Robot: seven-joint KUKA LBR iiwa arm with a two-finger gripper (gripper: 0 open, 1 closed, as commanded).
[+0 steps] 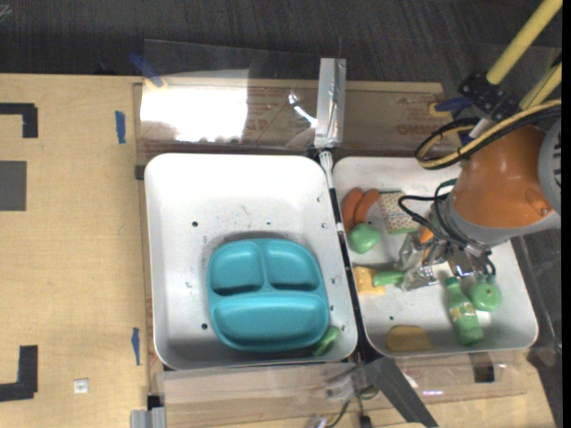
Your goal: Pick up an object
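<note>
The gripper (426, 266) is down in the right bin (517, 333), in the right-hand part of the frame, among a scatter of small toy foods. Its metal parts sit over the middle of that bin, but glare and clutter hide the tips, so I cannot tell whether the fingers are spread or closed, nor whether anything sits between them.

Just left of the gripper lies a yellow piece (365, 280) with a green bit (387, 278) touching its right end. Above those, near the bin's upper left corner, a red-orange piece (359, 204) rests beside a speckled pale item (391, 210), with a round green piece (364, 238) just below the red one. To the right of the gripper a green lump (484, 294) sits by the arm, and a green can-like piece (465, 320) lies just below it. A brown oval (409, 336) lies near the bin's lower edge.

The arm's orange band (500, 185) looms over the bin's upper right, black and yellow cables (443, 150) looping beside it.

In the left bin (178, 194) a teal tray (266, 292) with three compartments lies in the lower half, and a small green thing (326, 338) peeks out at its lower right corner. Both bins rest on the tan table (71, 239).
</note>
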